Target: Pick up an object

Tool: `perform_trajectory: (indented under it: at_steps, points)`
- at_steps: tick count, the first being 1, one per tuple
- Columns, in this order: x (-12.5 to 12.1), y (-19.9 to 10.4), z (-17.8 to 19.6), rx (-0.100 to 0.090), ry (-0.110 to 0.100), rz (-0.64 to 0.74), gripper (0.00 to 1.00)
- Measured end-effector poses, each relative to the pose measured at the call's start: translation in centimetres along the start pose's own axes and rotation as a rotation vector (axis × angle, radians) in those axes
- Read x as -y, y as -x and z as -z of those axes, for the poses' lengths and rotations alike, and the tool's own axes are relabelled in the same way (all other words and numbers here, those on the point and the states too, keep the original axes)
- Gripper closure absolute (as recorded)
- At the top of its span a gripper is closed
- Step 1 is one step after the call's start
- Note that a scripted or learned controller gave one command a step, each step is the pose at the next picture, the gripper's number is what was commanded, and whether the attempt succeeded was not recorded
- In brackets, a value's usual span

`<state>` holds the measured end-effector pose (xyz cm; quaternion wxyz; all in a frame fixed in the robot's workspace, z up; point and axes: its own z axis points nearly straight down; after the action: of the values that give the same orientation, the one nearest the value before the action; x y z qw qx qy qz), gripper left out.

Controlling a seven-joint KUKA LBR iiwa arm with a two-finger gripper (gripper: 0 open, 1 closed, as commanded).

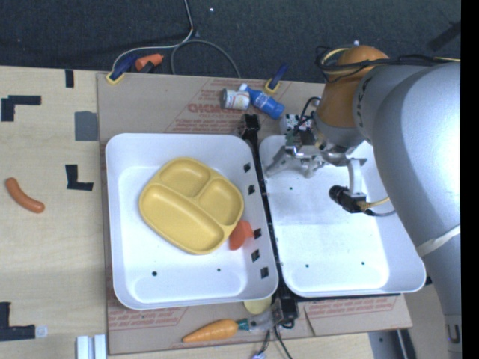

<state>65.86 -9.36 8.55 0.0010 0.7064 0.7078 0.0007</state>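
Observation:
My gripper hangs over the far left corner of the right bin, close to the divider between the bins. Its two grey fingers stand apart, open, with nothing between them. A yellow divided plate lies in the middle of the left bin. A small orange-red object rests against the plate's right edge, left of the gripper and nearer the front.
The grey arm covers the right bin's right side, and a black cable fitting hangs from it. Outside the bins lie a blue-and-white bottle at the back, a toy carrot in front, and an orange sausage far left.

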Motion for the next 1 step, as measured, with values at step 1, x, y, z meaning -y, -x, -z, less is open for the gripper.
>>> perform_trajectory:
  at_steps: [1]
  points:
    - [3.30, 0.20, 0.11, 0.002, 0.002, -0.001, 0.00]
